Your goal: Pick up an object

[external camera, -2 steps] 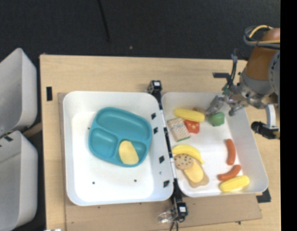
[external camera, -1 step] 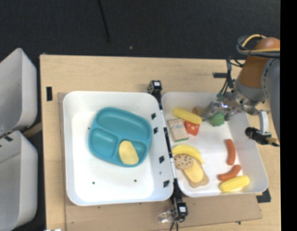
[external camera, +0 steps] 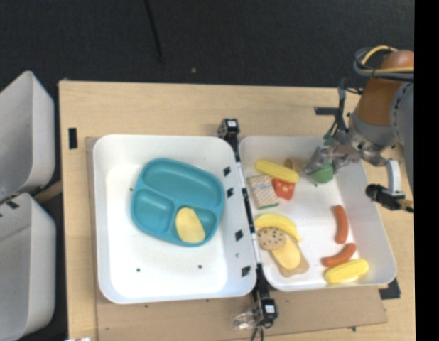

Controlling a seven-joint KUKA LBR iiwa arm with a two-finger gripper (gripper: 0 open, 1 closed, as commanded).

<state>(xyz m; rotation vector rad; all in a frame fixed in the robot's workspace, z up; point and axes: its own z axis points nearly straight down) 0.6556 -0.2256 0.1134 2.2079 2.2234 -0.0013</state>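
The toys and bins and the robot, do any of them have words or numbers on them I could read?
No words or numbers can be read anywhere.
The small patterned packet in the right bin: a speckled surface, too blurred to show any letters.
The round cookie: dark dots, not writing.
The blue plate in the left bin: plain.
The claw and arm: no label visible.

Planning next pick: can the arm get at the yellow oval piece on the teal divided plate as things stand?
Probably yes. The yellow oval piece lies alone, uncovered, in the teal divided plate in the left white bin. The pincer sits over the right bin, so it must cross the divider.
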